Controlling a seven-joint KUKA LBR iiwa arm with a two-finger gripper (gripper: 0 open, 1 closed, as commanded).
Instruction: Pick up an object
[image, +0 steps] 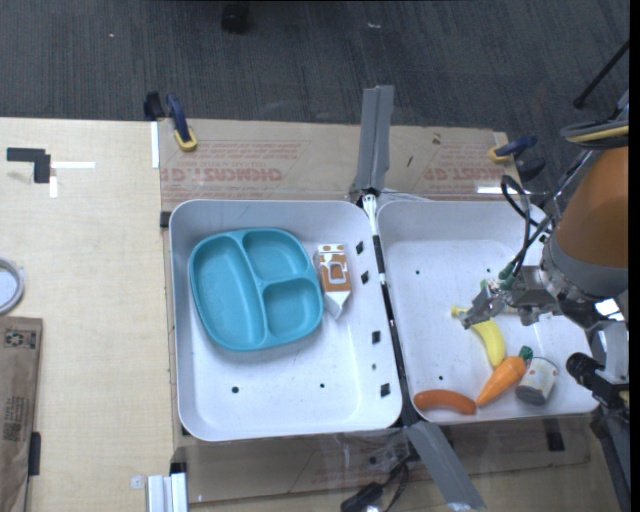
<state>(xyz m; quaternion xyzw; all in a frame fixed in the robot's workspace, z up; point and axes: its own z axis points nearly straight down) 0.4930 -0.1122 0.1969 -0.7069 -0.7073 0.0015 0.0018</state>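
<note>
Taking the raised divider (378, 270) between the two shallow white bins as my landmark and reading from the left: well to its left, in the left bin (200, 400), lies a turquoise plastic plate with three compartments (257, 288), and just left of the divider, touching that plate's edge, a small orange-and-white carton (334, 275). Right of the divider, in the right bin (420, 250), an orange-red sausage-shaped toy (445, 402) lies near the front wall; further right sit a yellow plastic banana (489, 339), an orange toy carrot with a green top (503, 377) and, furthest, a small grey-white cylinder (537, 383). From my seat the gripper (487, 306) is low over the banana's upper end, which I judge to be its target. I cannot tell how far its fingers are parted, nor whether they grip anything. The banana appears to rest on the bin floor, so I judge the approach done, the grasp and lift left.
</note>
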